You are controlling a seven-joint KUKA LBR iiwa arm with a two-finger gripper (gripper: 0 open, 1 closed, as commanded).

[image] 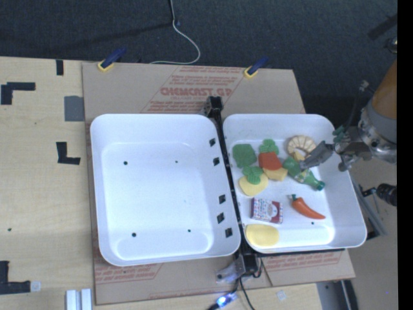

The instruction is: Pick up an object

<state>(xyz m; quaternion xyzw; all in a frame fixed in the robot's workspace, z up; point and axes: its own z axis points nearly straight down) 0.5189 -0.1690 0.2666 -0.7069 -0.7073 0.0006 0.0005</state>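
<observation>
Small toy foods (279, 185) are clustered in the right bin (345, 228), at centre-right of the frame. The gripper (321, 152) is poised over them; its state cannot be told. Cardboard (193, 89) on a wooden bench (39, 192) lies beneath.

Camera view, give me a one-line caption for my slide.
Robot arm's gripper reaching into the right bin above a green toy among scattered play food.
</observation>
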